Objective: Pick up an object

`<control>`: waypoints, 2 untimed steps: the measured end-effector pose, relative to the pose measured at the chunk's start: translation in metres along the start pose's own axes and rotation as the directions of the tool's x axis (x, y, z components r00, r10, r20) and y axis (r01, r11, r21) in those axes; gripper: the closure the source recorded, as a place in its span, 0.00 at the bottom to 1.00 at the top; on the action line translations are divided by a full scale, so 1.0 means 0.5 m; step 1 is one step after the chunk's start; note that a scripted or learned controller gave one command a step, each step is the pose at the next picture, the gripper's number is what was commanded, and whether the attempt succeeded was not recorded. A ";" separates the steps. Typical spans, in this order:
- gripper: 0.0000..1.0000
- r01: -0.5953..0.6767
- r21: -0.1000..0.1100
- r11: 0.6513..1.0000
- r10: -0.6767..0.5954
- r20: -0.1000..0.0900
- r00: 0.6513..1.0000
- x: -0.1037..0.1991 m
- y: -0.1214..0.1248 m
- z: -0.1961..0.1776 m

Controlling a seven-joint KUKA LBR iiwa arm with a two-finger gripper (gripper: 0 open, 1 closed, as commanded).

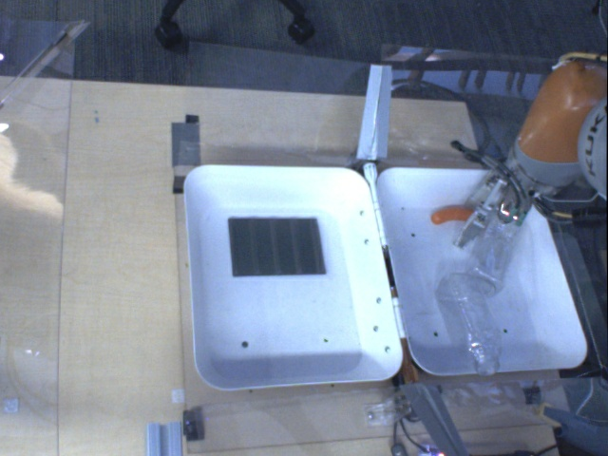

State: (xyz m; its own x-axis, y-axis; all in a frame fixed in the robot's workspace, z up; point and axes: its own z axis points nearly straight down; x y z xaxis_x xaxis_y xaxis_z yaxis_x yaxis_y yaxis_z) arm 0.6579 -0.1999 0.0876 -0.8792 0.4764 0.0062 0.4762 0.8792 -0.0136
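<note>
In the right bin (560,350) a small orange object (450,216) lies near the back left. A clear plastic bottle (470,302) stretches from the bin's middle toward its front edge. My gripper (489,215) hangs low over the back of this bin, just right of the orange object and above the bottle's far end. The orange object's right end meets the gripper, and I cannot tell whether they touch. A dark grey ribbed rectangular pad (276,246) lies flat in the left bin (285,359).
The arm's orange band (560,112) and grey wrist enter from the upper right over the right bin's back corner. A metal bar (375,112) stands behind the seam between the bins. Wooden bench surface (104,255) spreads to the left.
</note>
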 end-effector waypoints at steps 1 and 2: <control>0.00 0.045 -0.011 0.999 -0.045 0.011 0.999 0.041 0.056 -0.001; 0.00 -0.066 -0.005 0.998 0.066 0.003 0.998 0.049 0.081 -0.002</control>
State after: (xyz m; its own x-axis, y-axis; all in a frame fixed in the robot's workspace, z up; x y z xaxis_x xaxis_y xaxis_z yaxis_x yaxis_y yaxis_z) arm 0.6558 -0.1526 0.0881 -0.8461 0.5330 0.0018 0.5330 0.8461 -0.0094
